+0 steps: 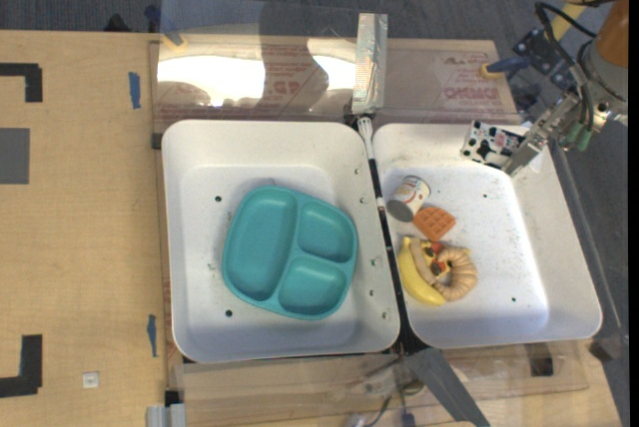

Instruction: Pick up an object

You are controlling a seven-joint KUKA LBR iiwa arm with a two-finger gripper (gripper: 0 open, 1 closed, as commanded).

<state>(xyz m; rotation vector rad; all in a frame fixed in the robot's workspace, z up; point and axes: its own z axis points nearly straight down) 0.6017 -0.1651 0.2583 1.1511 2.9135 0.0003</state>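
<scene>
Hovering at the right bin's (559,310) far rim, the gripper (521,154) is approaching; whether its jaws are open cannot be told. Next it is needing to descend over the banana (414,277) cluster.

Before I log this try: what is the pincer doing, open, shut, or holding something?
Pincer: over the right bin's far right corner, nothing seen between its fingers; open or shut cannot be told.

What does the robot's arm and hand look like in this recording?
At the top right corner, the arm shows a grey body with an orange band above the wrist and yellow and black cables looping beside it. The hand is slim pale metal, with a white block marked in black next to it.
</scene>
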